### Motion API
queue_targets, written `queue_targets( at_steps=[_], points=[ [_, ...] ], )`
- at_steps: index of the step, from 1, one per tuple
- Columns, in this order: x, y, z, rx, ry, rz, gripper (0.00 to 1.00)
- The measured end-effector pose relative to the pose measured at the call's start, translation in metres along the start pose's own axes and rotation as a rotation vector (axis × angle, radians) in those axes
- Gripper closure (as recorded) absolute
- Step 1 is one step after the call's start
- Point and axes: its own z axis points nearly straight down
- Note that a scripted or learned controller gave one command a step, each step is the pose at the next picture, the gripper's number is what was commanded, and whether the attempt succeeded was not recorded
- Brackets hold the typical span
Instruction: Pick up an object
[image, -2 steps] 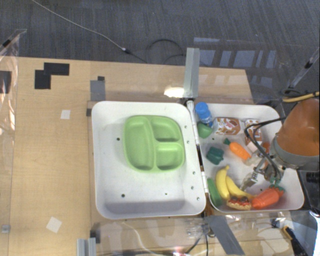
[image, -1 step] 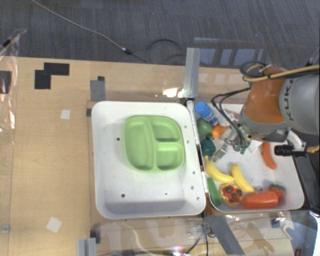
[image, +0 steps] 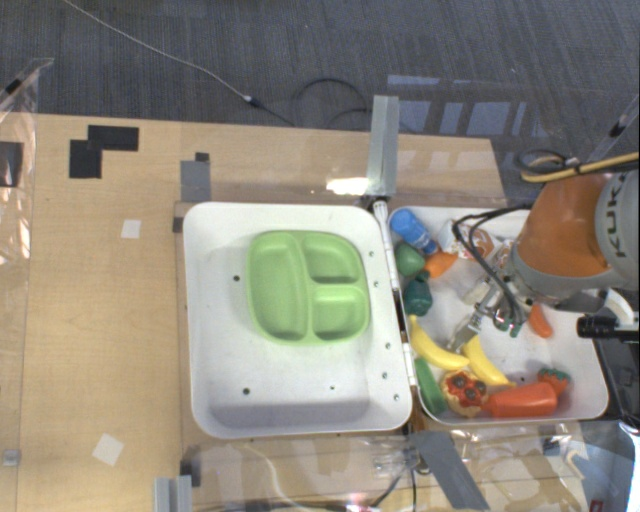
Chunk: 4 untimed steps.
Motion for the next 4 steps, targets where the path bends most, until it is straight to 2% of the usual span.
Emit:
queue_targets(
  at_steps=[1, 2, 3, 4],
  points=[
    [0.059, -0.017, -0.001, -0.001, -0.003, 0.068, 0.00],
    [0.073, -0.001, -0.002, 0.000, -0.009, -0.023, 0.00],
    [0.036, -0.057, -0.099, 0.002, -0.003, -0.143, 0.00],
    [0.066, -0.017, -0.016, 0.000, 0.003, -0.262, 0.00]
  ],
)
